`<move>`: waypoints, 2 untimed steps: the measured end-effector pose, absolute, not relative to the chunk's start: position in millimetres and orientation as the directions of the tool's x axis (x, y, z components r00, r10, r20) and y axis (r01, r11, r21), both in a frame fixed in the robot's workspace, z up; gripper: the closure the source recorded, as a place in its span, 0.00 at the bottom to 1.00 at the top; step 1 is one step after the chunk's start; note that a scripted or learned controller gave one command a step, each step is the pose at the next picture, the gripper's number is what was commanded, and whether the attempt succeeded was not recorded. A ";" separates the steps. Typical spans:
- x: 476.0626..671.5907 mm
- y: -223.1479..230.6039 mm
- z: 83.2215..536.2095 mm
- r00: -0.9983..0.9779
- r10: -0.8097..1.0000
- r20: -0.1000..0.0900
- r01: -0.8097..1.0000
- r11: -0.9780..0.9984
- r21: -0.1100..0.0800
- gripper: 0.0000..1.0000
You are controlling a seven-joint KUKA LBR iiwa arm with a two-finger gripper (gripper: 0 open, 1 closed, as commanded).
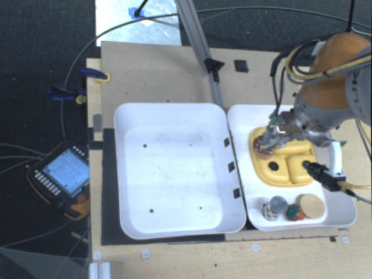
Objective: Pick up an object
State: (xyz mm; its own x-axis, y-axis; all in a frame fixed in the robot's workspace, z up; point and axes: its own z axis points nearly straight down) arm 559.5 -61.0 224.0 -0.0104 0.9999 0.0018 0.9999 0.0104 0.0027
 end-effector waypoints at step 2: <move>537.9 43.7 215.5 -0.010 1.000 0.002 1.000 0.010 0.000 1.00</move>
State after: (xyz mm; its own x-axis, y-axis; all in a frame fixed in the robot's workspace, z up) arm 537.9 43.7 215.5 -0.0100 0.9999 0.0024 1.0000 0.0100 0.0002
